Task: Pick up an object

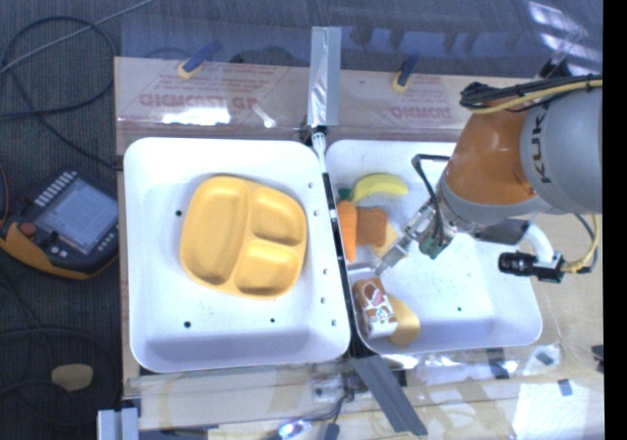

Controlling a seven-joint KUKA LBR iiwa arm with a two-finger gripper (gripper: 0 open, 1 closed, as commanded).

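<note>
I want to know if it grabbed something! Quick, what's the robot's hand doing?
Gripper: low in the right bin, beside the orange block. Whether it is open or closed cannot be told.

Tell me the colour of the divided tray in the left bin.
Yellow divided tray; camera view.

Single fixed camera above bench, looking down at slant. Both white bins fill frame middle: left bin (147,262), right bin (490,301). Arm (509,159) enters from right edge. Floor visible at left and top.
</note>
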